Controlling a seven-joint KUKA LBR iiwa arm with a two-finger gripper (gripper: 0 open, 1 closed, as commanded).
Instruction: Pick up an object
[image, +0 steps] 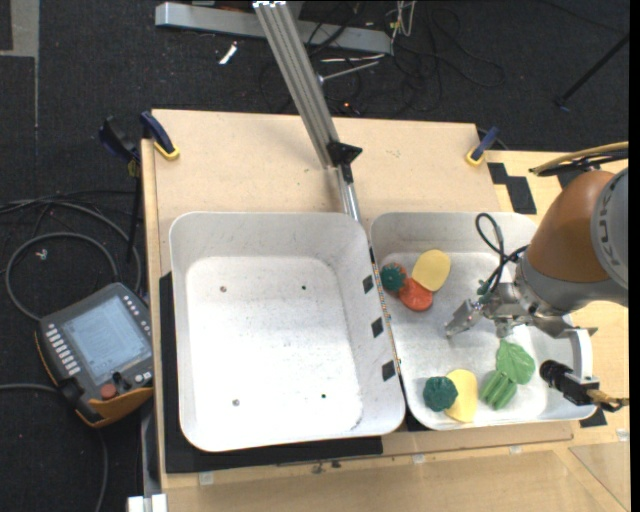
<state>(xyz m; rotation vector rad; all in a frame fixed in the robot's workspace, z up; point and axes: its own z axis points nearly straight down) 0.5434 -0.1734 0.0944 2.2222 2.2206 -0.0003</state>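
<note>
**End effector low over the right bin, nothing yet gripped**

The arm (575, 250) reaches in over the right bin (455, 225), which sits at the table's (260, 165) right side beside the left bin (200, 235); the end effector (468, 320) hangs near the bin's middle, above bare white floor; its fingers (458, 325) appear slightly parted with nothing between them, though they are small and hard to read.

The candidate objects lie around it, apart from it: a yellow piece (432, 268), a red piece (416, 296) and a small dark green piece (391, 277) cluster toward the bin's far-left part; a light green piece (514, 362), another green piece (497, 388), a yellow piece (462, 393) and a dark teal piece (438, 392) sit along its near edge.

The step in hand looks like the approach, before any grasp; the next move calls for choosing one object, centring the fingers over it and descending so it sits between them before closing; the tight clusters risk a pinch on two pieces at once.
</note>
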